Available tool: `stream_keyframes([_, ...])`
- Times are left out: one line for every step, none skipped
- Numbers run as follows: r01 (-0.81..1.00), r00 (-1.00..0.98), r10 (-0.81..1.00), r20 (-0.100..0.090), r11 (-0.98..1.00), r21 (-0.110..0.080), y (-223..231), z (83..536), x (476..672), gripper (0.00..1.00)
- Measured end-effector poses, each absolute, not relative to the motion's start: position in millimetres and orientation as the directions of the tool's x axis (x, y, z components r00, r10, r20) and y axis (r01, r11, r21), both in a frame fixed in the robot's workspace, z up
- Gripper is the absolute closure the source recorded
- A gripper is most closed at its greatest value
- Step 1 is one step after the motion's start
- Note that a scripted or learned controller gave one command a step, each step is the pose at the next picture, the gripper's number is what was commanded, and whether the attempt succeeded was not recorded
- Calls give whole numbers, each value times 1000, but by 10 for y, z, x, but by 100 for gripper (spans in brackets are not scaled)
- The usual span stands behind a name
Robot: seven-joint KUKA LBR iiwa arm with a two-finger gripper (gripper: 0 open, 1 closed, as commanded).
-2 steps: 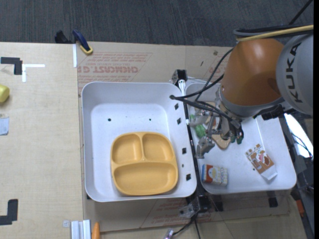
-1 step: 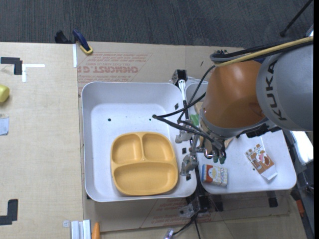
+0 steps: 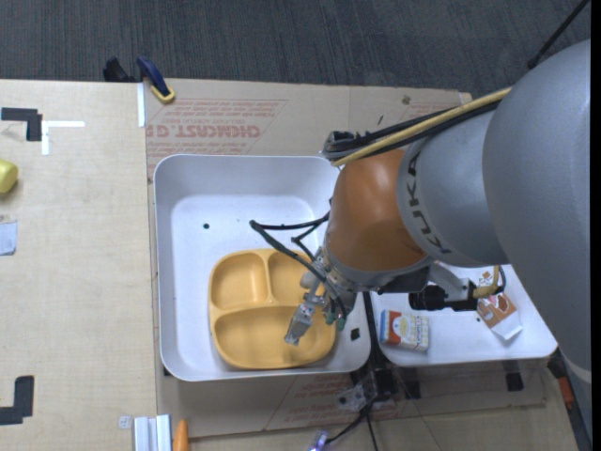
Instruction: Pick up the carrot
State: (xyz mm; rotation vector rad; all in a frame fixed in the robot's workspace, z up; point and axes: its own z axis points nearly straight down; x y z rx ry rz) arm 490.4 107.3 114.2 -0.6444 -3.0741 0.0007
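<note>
Checking in from the remote console, and honestly the pick doesn't look done from what I can see. The two-finger gripper (image 3: pixel 300 327) on the grey arm with the orange band (image 3: pixel 376 219) hangs low over the yellow plastic divided plate (image 3: pixel 246 294), above its lower compartment near the right side. That plate sits in the left shallow white bin (image 3: pixel 188 252).

I can't tell whether the gripper is apart or together; at this angle it's just a small grey shape against the yellow, and I can't make out anything clamped in it.

The carrot is the annoying part: I can't say for sure where it is. There's a small green-and-orange bit (image 3: pixel 330 316) just beside the gripper at the plate's right edge, tucked under the wrist. That might be it, or it might be part of the tool and its cabling. The arm's bulk hides a fair part of both bins right there.

The right white bin (image 3: pixel 535 346) holds a small printed carton (image 3: pixel 405 331) and a second little carton (image 3: pixel 499 314), neither of which I care about.

My read: the approach is made and the arm is down at working height, but the grasp and the lift are both left to do, or at least nothing confirms them.
</note>
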Motion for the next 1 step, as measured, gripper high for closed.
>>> stream_keyframes([399,-917,399,-3,917,1,1069,1234,4927,100])
